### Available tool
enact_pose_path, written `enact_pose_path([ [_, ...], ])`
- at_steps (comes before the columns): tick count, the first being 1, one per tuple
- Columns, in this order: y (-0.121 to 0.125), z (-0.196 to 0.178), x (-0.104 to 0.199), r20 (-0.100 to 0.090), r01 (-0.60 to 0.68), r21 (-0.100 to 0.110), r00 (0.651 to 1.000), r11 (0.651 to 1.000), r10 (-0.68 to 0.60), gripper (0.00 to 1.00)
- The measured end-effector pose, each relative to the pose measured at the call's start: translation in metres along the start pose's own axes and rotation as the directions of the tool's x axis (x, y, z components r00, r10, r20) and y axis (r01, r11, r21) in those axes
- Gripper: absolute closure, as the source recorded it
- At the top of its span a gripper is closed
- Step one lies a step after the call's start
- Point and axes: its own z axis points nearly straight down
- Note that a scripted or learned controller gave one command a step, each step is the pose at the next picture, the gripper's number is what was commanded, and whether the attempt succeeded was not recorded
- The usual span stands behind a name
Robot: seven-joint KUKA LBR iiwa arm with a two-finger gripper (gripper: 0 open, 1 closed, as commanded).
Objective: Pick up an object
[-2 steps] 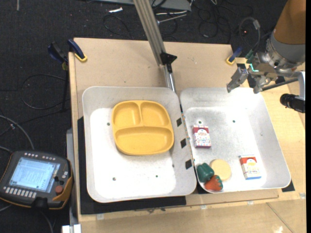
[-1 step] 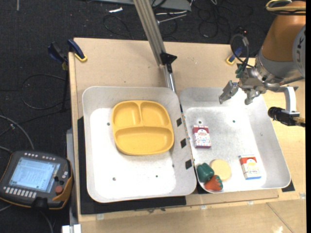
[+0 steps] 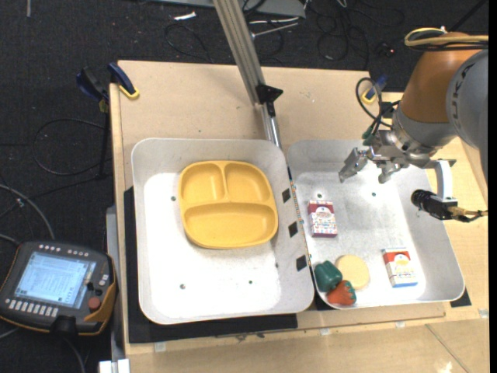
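The claw (image 3: 366,168) hangs spread wide and holding nothing over the far part of the right bin (image 3: 435,231), apparently poised to descend. Candidates lie nearer: a small carton (image 3: 322,218) mid-bin, another carton (image 3: 398,267) at right, a round biscuit (image 3: 353,270) and toy vegetables (image 3: 334,282). The yellow divided plate (image 3: 228,204) sits in the left bin (image 3: 155,224).

Even, bright overhead light; soft short shadows under the yellow plastic divided plate (image 3: 228,205); mild glare on the two shallow white bins (image 3: 155,286); dark floor underexposed; focus slightly soft, grainy throughout.
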Motion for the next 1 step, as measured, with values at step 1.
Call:
enact_pose_path([
  [1, 0.0021, 0.0638, 0.0035, -0.001, 0.003, 0.0, 1.0, 1.0, -0.003, 0.0],
])
